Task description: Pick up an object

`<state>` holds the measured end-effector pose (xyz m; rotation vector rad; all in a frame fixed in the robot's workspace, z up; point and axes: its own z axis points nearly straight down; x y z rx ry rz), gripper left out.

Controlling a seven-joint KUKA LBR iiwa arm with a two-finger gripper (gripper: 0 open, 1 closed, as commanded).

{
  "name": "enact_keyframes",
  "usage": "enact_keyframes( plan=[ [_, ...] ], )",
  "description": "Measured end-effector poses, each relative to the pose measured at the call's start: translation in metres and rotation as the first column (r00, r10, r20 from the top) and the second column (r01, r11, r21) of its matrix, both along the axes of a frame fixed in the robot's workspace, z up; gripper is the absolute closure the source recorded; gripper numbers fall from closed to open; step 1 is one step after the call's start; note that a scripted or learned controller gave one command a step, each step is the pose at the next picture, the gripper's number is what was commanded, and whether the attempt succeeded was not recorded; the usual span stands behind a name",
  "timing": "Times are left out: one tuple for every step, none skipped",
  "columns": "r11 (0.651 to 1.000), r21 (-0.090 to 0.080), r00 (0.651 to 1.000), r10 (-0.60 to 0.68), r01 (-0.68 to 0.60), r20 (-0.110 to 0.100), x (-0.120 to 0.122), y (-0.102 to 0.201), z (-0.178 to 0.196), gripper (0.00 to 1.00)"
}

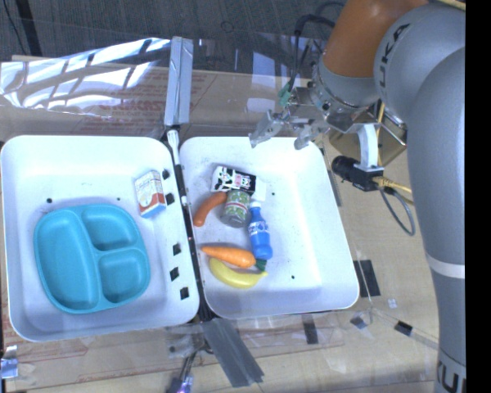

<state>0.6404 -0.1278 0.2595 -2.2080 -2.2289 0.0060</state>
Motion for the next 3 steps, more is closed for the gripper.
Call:
enact_keyframes(
  plan=[
    [1.000,0.000,1.000,0.014,-0.014,-0.001,-0.055,-0.013,-0.102,0.00],
    [0.998,0.001,0.998,0.062,-0.062,0.001,-0.066,-0.003,-0.169,0.00],
    [0.998,0.000,0.998,0.066,-0.066,0.000,-0.066,-0.004,-0.159,1.00]
  ],
)
